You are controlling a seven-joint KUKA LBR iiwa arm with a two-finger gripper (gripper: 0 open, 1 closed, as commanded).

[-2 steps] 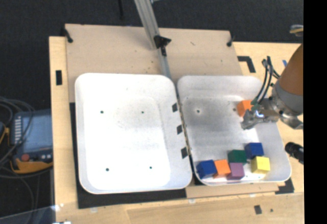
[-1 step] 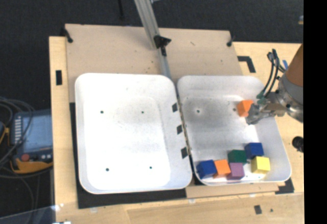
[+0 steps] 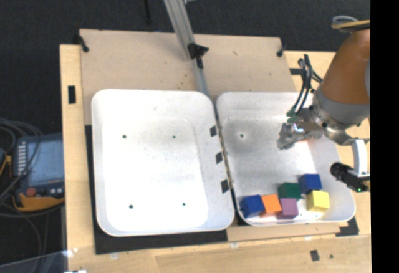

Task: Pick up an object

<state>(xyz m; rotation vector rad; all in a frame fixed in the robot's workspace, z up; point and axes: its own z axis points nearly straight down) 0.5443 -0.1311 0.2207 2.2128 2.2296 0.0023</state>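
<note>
Slanted aluminium rail [image 3: 176, 10] behind the bins, handheld pendant [image 3: 38, 172] (far left)

Gripper [image 3: 288, 139] small and blurred; arm [image 3: 349, 78] cut off at right edge.

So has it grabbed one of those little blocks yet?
Not yet. All six blocks lie clustered at the near edge of the right bin. The gripper hangs above the bin's middle, away from them. Reaching a block, gripping and lifting are all left.
</note>
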